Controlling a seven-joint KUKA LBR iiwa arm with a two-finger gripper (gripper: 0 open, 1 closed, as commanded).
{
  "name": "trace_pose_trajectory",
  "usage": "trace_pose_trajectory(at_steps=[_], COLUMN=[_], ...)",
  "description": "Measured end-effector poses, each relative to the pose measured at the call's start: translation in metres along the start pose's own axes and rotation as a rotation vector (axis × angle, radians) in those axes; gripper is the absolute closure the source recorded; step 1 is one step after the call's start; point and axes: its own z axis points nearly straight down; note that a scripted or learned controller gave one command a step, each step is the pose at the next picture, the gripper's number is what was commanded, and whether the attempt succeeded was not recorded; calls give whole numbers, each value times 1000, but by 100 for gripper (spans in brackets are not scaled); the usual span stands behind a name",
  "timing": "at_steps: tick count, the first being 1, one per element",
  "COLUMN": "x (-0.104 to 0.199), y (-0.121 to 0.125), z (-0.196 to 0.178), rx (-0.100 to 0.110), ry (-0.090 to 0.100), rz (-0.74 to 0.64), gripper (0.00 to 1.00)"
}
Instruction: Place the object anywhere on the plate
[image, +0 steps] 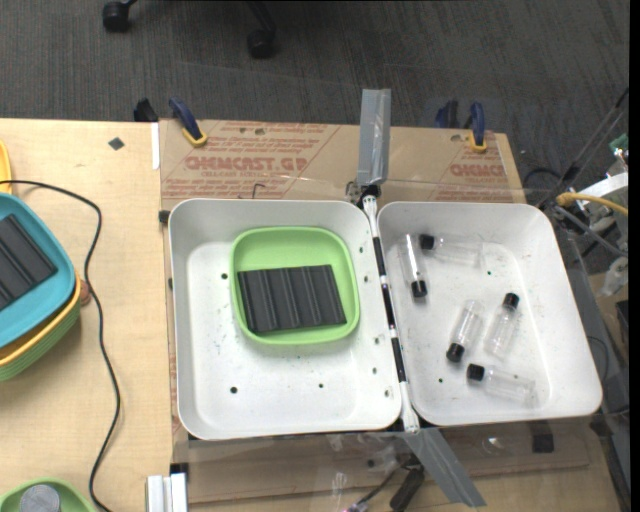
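Nearest the viewer, a clear black-capped vial (497, 380) lies by the front rim of the right bin (570, 300), among other vials, on the side the arm reaches from. The green plate (340, 250) sits in the left bin (200, 380) and bears a dark ribbed slab (295, 298). The pincer's state cannot be told. The vials are round and slick, so one may well roll or slip from a grasp. Both bins rest on a wooden bench (80, 150), with grey carpet (400, 50) beyond.

Bright, even light; soft shadows

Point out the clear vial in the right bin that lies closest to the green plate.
The upright-lying vial along the right bin's left side, black cap at its lower end, beside the divider. The other vials lie farther right, away from the green plate.
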Motion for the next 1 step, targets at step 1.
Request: trace_pose_trajectory(at_steps=[1], x=[-4], y=[0], z=[-16], rx=[-1], ry=[1], rz=[0], gripper=[0])
